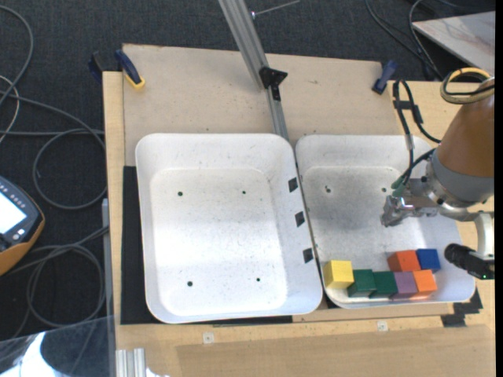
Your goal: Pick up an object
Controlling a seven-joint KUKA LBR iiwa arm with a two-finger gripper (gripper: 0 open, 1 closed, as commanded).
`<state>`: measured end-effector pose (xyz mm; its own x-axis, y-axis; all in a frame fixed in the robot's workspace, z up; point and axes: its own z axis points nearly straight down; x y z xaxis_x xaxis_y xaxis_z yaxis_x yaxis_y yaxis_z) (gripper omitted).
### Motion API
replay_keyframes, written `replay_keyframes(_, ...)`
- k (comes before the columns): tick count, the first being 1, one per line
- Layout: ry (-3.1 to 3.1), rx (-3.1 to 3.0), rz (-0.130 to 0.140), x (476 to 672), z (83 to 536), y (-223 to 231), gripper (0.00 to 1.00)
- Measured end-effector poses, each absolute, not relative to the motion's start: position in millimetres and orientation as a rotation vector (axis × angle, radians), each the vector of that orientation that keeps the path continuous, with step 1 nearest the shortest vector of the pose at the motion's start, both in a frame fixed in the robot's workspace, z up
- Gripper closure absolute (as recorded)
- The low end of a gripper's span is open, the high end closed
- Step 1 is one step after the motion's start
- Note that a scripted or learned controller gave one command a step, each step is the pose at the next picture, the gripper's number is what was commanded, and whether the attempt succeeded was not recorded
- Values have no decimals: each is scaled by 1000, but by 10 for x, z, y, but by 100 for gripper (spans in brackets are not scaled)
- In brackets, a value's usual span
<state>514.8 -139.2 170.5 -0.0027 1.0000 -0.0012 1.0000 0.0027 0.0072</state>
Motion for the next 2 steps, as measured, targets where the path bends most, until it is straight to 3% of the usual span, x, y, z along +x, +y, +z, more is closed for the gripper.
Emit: replay_keyframes(2, 2219, 2215, 6, 5202, 2803, -1455, 100)
